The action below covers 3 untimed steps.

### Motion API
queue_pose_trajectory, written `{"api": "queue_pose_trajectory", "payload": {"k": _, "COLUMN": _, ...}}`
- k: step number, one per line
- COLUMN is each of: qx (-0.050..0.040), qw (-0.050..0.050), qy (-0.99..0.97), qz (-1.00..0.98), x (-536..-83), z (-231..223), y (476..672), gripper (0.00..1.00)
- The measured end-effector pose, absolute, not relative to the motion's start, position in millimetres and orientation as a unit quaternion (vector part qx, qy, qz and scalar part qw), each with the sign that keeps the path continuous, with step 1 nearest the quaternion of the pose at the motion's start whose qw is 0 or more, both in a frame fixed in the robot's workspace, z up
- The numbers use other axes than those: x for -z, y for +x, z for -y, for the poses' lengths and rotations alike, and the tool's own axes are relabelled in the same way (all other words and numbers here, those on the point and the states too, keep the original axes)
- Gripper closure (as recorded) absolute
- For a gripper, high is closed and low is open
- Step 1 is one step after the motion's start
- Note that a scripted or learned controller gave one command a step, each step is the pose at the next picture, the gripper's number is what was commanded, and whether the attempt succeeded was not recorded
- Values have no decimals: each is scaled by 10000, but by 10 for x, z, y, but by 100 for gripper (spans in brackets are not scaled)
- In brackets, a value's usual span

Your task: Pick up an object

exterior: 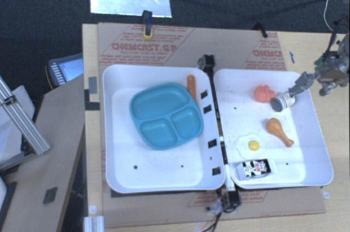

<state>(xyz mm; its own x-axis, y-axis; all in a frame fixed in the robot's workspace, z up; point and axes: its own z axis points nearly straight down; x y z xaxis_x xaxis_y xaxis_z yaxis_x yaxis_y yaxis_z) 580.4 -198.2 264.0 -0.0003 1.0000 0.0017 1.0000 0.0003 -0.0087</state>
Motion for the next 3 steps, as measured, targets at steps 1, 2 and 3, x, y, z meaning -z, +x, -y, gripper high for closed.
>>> {"api": "queue_pose_trajectory", "payload": {"k": 1, "qx": 2, "qw": -9, "qy": -7059, "qz": 7083, "x": -2699, "z": 1976, "y": 5826, "gripper": 0}}
{"api": "queue_pose_trajectory", "payload": {"k": 2, "qx": -5, "qw": 12, "qy": -7065, "qz": 7078, "x": -2115, "z": 1903, "y": 5775, "gripper": 0}}
{"api": "queue_pose_trajectory", "payload": {"k": 3, "qx": -5, "qw": 8, "qy": -7059, "qz": 7083, "x": -1548, "z": 1880, "y": 5869, "gripper": 0}}
